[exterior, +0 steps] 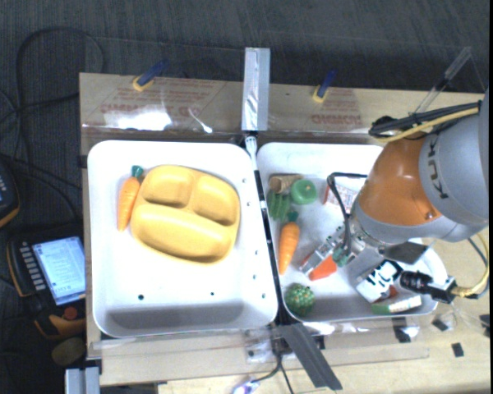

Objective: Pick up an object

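the arm [411, 191] is reaching down into the right bin [312, 156], so the pick is looking under way but not done: nothing is showing lifted clear of either bin. the left bin [103, 220] is holding a yellow plate [187, 212] with a carrot [128, 201] lying against its left edge, and both are lying well apart from the arm. in the right bin the gripper [333, 257] is sitting low, just beside a red piece [322, 269], which i am judging to be the likely target. i cannot tell whether the gripper is open or closed, or whether it is gripping anything. a second carrot [288, 245] is lying just left of it, and a green ball [300, 298] is resting near the bin's front corner. what is left, as i am judging it: securing a hold and raising the piece.

the letters "kuk" [445, 179] are showing on the arm's grey shell. the reddish print on the sheets [160, 105] at the bench's back is too blurred to read.
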You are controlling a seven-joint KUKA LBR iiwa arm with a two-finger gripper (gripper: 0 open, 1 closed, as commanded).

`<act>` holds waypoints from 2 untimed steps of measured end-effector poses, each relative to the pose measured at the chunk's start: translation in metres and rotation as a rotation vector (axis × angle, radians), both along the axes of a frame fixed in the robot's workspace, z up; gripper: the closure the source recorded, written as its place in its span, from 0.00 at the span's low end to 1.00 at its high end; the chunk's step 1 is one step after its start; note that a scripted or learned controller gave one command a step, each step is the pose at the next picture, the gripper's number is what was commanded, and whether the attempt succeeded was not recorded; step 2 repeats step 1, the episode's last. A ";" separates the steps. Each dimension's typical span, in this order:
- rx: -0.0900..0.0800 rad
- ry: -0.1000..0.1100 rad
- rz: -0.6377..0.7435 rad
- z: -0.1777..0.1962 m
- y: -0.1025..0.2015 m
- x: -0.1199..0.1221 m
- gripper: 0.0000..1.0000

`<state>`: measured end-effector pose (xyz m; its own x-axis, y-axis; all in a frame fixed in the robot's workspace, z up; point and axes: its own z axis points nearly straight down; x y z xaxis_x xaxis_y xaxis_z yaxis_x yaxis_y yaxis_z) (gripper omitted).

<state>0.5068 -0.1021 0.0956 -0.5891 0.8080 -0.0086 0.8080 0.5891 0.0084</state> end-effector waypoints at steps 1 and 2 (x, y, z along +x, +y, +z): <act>0.000 0.018 -0.186 0.099 0.046 -0.023 1.00; 0.000 0.018 -0.186 0.099 0.046 -0.023 1.00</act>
